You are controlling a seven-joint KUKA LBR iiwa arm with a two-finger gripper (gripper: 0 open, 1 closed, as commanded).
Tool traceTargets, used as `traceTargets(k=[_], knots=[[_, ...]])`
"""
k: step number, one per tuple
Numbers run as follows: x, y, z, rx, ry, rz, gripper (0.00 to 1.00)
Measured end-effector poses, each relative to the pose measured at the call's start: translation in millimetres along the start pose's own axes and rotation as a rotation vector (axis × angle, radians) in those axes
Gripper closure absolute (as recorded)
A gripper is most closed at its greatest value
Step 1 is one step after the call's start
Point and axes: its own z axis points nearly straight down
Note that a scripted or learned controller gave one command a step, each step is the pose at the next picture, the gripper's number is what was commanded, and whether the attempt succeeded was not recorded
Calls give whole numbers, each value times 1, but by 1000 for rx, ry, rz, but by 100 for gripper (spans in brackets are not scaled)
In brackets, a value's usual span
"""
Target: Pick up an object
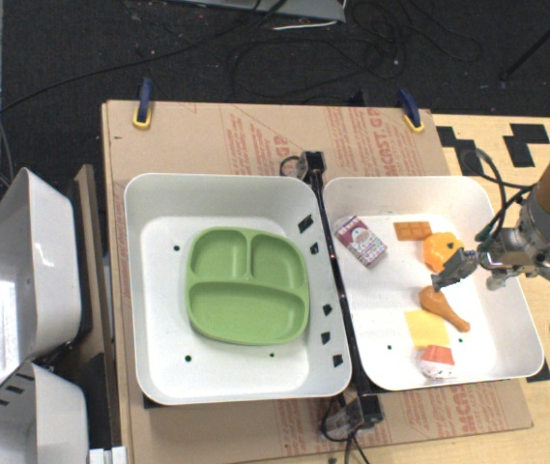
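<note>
Right bin [506,351]: drumstick [443,307] lying diagonally.

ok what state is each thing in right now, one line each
tool: low in the right bin, above the orange items, grip unclear
green divided plate: flat in the left bin, nothing on it
small purple carton: lying tilted
yellow block: lying flat
right bin: holds all loose items
</note>
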Motion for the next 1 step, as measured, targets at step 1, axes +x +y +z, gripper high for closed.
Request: traceTargets(k=[1], knots=[[8, 16, -137, -18, -5, -4, 0]])
